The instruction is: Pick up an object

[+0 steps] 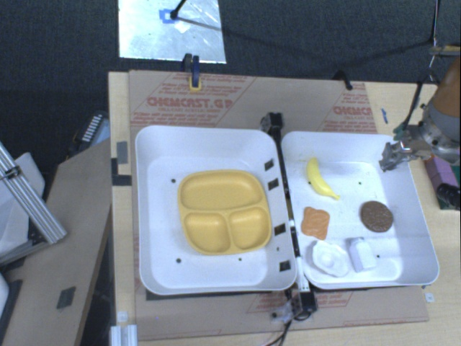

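The right bin (403,193) holds a yellow banana (320,178), an orange piece (315,222), a round brown patty (377,216), a white lumpy object (330,258) and a small white block (360,254). My gripper (394,154) hangs over the bin's upper right edge, well apart from all of these. Nothing is visible in it. The arm enters from the right with its orange band at the frame edge.
The left bin (155,193) carries a yellow three-compartment tray (222,211). A black divider with clips (281,193) runs between the bins. Cardboard (216,99) lies under both. A metal plate (171,20) sits at the back, and an aluminium frame (29,207) stands at the left.
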### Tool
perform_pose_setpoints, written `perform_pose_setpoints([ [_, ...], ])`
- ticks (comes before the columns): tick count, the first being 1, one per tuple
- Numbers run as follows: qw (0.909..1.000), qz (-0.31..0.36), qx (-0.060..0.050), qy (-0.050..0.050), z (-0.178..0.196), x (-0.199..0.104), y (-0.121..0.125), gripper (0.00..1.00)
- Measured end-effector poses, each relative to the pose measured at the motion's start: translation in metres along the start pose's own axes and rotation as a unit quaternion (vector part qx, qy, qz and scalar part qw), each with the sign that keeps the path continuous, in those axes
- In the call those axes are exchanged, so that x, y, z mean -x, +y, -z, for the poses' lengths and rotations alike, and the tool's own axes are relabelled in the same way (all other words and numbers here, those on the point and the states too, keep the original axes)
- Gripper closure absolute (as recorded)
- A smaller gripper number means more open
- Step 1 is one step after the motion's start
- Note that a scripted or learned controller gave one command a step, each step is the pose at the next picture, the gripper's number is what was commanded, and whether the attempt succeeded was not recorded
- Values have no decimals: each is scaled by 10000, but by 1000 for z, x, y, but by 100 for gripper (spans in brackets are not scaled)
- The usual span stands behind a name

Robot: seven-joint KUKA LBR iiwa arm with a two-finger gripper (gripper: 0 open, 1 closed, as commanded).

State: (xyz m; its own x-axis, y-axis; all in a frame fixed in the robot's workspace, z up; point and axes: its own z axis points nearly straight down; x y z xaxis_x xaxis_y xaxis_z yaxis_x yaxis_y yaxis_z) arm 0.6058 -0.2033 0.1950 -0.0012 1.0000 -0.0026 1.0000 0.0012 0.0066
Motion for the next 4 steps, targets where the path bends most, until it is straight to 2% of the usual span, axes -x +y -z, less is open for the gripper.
perform_pose_setpoints([
  [2, 10000, 16, 4, 0, 100, 1, 10, 100],
  [3, 10000, 37, -18, 14, 87, -46, 20, 100],
  [4, 10000, 44, -22, 18, 89, -104, 21, 100],
])
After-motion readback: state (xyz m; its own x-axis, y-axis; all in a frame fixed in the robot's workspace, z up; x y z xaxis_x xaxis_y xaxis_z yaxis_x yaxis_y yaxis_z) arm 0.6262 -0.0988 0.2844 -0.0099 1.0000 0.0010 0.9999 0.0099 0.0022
